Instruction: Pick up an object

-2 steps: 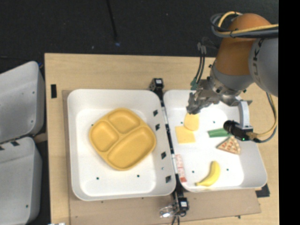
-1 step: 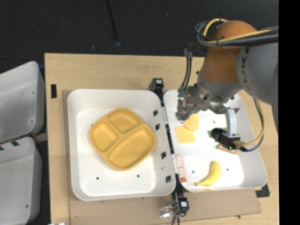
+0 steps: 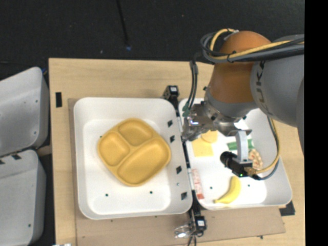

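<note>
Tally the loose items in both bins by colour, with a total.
Yellow: 4 (divided plate, banana, flat yellow square, yellow round piece)
Green: 1 (green item behind the gripper, partly hidden)
Multicoloured: 1 (speckled item)
Total: 6

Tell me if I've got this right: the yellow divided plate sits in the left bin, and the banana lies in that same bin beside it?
Not quite. The camera view shows the yellow divided plate in the left bin, but the banana lies in the right bin, near its front edge, below the arm's gripper.
</note>
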### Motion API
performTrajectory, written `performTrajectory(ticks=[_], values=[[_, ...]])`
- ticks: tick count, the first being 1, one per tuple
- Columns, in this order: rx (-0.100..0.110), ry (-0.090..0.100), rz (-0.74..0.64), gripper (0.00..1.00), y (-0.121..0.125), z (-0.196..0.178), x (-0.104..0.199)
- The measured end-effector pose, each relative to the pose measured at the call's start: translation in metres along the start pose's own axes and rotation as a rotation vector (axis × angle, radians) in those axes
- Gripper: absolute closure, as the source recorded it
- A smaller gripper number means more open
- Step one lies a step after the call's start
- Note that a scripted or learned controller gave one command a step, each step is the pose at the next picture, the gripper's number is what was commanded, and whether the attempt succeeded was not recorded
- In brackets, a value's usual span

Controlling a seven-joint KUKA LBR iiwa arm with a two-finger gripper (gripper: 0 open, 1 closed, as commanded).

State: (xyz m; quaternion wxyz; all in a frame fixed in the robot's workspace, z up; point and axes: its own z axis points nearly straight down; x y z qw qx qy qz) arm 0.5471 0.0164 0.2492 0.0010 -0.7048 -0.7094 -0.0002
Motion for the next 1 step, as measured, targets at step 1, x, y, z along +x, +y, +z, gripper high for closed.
performTrajectory(ticks=[1], values=[[0.001, -0.001, 0.000, 1.00, -0.0237, 0.0143, 0.0463]])
